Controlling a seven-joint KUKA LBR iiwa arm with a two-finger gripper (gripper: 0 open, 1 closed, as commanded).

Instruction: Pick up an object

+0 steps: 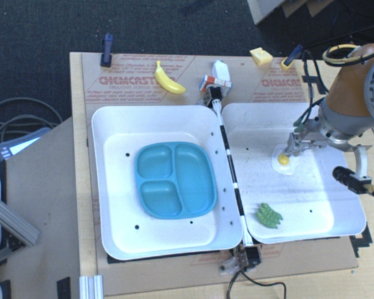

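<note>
A white and yellow fried-egg toy (283,162) lies in the middle of the right bin (336,224). My gripper (293,149) comes in from the right and hangs directly over the egg, its tip touching or nearly touching the egg's upper right edge. A green leafy toy (268,216) rests near the front left corner of the same bin, well apart from the gripper. A blue divided plate (174,179) sits in the centre of the left bin (112,136).
On the bench behind the bins lie a yellow banana (167,80), a small white and red object (217,78), a yellow block (260,56) and a blue clip (106,48). Cables run along the right side.
</note>
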